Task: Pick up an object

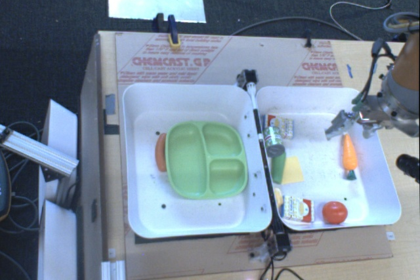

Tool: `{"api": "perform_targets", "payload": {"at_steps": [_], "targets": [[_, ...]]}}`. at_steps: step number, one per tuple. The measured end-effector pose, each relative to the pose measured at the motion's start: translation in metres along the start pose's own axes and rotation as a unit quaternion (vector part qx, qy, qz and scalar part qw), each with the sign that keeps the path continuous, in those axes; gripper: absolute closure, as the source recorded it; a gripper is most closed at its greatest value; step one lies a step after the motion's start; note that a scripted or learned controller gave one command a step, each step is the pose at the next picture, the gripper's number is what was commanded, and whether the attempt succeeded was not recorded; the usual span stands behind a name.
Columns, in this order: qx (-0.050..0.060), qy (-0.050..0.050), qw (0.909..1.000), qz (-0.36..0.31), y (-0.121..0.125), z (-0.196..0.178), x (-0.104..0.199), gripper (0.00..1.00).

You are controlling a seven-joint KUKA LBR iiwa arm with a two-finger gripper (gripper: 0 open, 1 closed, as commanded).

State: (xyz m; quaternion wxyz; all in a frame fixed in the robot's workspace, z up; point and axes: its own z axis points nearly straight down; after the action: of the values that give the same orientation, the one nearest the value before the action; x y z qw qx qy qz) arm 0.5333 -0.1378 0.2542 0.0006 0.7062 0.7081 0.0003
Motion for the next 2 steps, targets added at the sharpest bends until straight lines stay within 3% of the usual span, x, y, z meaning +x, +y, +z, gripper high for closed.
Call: {"api": "perform_targets", "payload": {"at_steps": [1, 2], "targets": [[0.002, 0.000, 1.0000, 0.001, 0.009, 0.164, -0.069, 0.00], [-0.001, -0.001, 1.0000, 0.001, 0.011, 0.152, -0.070, 1.00]]}}
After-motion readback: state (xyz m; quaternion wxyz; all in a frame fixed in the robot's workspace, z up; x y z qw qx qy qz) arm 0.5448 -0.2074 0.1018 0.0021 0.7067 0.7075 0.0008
